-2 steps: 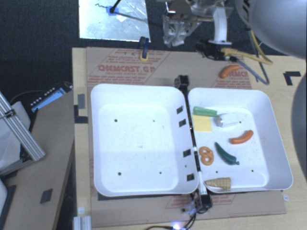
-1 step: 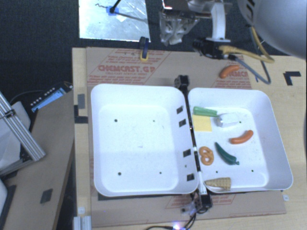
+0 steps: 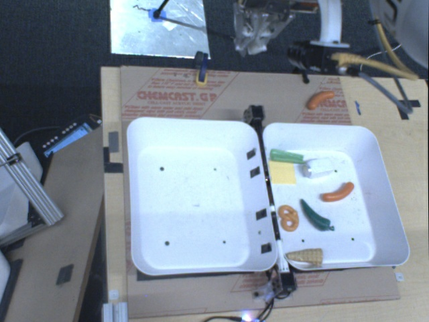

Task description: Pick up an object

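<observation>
The right bin [image 3: 375, 153] holds several small items: a light green piece [image 3: 287, 156], a yellow square [image 3: 282, 173], a white block [image 3: 318, 168], an orange sausage [image 3: 337, 192], a pretzel [image 3: 289, 217], a dark green pepper [image 3: 315, 215] and a waffle cone [image 3: 305, 255] at the front edge. My gripper [image 3: 253, 37] hangs high above the back of the bench, well away from the bins, with nothing seen between its fingers.
The left bin [image 3: 194, 200] lies beside the right one, joined by a black clip strip [image 3: 263, 180]. Another orange sausage [image 3: 320, 99] rests on the cardboard behind the right bin. A shiny metal sheet [image 3: 157, 17] lies at the back left.
</observation>
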`<state>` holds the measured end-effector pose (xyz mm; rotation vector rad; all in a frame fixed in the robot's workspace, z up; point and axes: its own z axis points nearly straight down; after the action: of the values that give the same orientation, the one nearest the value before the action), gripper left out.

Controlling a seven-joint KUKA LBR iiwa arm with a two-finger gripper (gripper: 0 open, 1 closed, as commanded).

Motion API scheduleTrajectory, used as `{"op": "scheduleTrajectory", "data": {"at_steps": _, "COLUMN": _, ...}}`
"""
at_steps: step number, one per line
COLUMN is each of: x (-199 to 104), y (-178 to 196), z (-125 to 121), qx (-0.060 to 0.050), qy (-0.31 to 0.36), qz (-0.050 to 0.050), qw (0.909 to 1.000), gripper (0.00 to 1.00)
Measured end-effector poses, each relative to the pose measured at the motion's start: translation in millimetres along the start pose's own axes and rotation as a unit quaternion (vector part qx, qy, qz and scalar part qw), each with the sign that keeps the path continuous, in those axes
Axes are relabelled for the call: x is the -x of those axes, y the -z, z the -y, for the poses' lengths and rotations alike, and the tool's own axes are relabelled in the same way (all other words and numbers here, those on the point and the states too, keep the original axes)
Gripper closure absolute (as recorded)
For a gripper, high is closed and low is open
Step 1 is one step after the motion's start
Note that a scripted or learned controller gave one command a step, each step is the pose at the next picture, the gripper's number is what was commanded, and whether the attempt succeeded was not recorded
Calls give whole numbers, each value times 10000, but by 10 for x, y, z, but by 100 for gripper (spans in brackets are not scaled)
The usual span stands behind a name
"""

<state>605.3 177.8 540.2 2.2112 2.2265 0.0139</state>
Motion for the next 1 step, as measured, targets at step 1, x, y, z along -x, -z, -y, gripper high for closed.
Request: {"op": "scheduleTrajectory", "data": {"at_steps": 1, "x": -360, "y": -1742, "z": 471, "qx": -129, "qy": 8, "qz": 36, "qw": 9999, "gripper": 100}}
